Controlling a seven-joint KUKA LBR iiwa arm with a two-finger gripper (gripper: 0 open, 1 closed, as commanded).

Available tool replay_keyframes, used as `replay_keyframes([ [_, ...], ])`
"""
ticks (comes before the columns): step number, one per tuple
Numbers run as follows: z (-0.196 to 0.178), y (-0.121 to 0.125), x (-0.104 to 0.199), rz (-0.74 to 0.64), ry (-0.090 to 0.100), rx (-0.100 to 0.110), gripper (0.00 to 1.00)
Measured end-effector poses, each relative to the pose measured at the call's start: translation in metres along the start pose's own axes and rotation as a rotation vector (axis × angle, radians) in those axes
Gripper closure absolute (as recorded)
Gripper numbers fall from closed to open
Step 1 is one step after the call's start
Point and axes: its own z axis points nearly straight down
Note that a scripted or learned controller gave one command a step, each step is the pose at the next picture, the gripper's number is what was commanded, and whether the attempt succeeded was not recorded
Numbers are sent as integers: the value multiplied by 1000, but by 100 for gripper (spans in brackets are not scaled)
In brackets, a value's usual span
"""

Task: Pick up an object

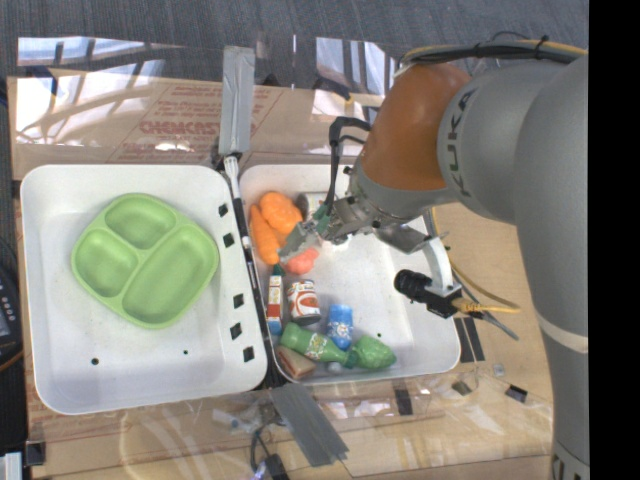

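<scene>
Camera view, one moment catalogued. Two white bins are set side by side on the worktop, with flattened cardboard under their far edges.

Left bin point(60, 368): one green divided plate point(145, 260) lies flat toward its far half, well apart from everything else.

Right bin point(430, 343): all loose items are crowded along its left wall and near edge, presumably pushed or dropped there, which leaves the right half bare. Listed from far to near: an orange soft item point(268, 218) against the left wall; a pink-red item point(301, 259) just beside it; a slim bottle point(274, 303) lying along the wall; a small can point(303, 301); a blue-and-white item point(341, 321); a green bottle point(312, 344) on its side; a green lumpy item point(372, 352) near the near edge.

Arm: it is reached in over the right bin's far half, wrist tilted down toward the left wall. The gripper point(306, 236) is placed directly over the pink-red item and beside the orange one, so one of these is judged the likely target. How far the gripper is parted cannot be told, nor whether anything is grasped; contact cannot be confirmed.

Task status: judged not complete, no item being seen lifted.
</scene>
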Motion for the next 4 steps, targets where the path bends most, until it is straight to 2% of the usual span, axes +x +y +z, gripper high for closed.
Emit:
replay_keyframes([
  [1, -16, -42, -44, 277, -1, 0, 0],
  [2, 99, -76, -27, 392, 3, 2, 0],
  [3, 10, -77, 12, 491, 1, 0, 0],
  [4, -11, -43, -18, 674, 1, 2, 0],
])
